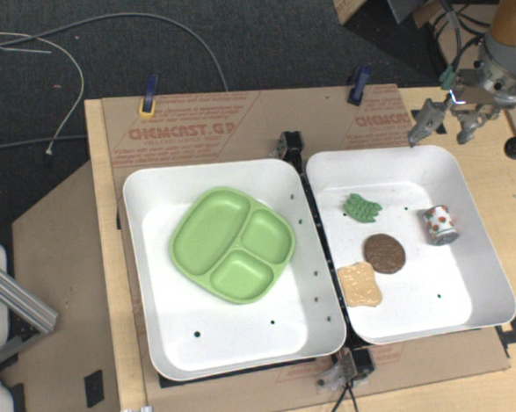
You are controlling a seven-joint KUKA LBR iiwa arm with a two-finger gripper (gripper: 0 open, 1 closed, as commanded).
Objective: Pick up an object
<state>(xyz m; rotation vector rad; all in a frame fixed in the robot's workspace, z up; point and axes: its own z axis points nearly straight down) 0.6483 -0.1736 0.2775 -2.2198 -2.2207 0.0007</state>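
Where the two white bins meet along a dark seam down the middle of the bench, their raised rims run side by side, almost touching. The left bin (152, 331) holds one green divided plate (232, 244), three compartments, set at a tilt near the bin's centre; bare floor lies all around it, widest along the near edge. The right bin (475, 291) holds four small things, one of each kind. A green leafy piece (361, 208) sits toward the far side. A brown round disc (385, 253) sits mid-bin, and a tan flat cracker-like piece (359, 284) lies just beside it on the near-left, close to the bin's left rim. A small can with a red and white label (439, 225) lies on its side toward the right wall, apart from the other three. The near-right stretch of this bin's floor is open.

The gripper (443, 124) hangs beyond the right bin's far right corner, over the cardboard (191, 126), not above any of the objects. Its two fingers (422, 124) are spread apart, nothing between them. The wrist above runs out at the upper right.

Two blue clamps (150, 94) pin the cardboard's far edge. Cables (81, 72) trail across the dark floor beyond.
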